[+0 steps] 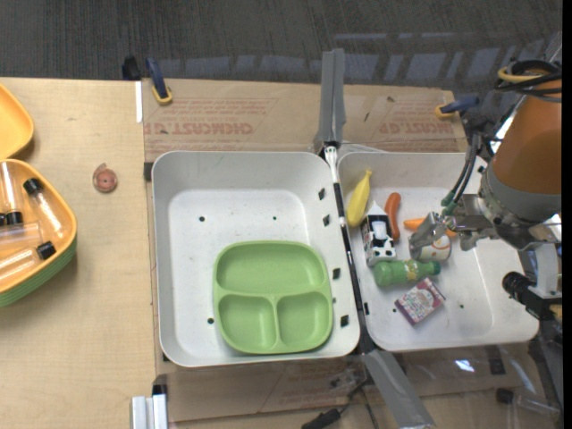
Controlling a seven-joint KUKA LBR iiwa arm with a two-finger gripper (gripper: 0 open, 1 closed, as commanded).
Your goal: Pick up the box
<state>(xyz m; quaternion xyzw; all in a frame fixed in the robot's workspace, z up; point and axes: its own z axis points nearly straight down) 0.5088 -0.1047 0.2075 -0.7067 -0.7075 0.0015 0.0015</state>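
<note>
Because the toys lie crowded toward the divider side of the right bin (pixel 500 329), approach room is tight. Gripper (pixel 435 237) hovering low over that cluster, beside the carrot (pixel 414 224); finger opening impossible to judge under the clutter, nothing plainly held between them. Small patterned box (pixel 419 300) lying flat and tilted just below the tool, toward the near rim, untouched. Green bottle (pixel 402 272) between tool and box; cow figure (pixel 381 237) and banana (pixel 359 197) off to its left. Left bin (pixel 179 195) carrying only a green divided plate (pixel 273 297), well apart.

A small pink-and-white printed cardboard box (pixel 419 301) lies flat and skewed, near the right bin's near edge.
</note>
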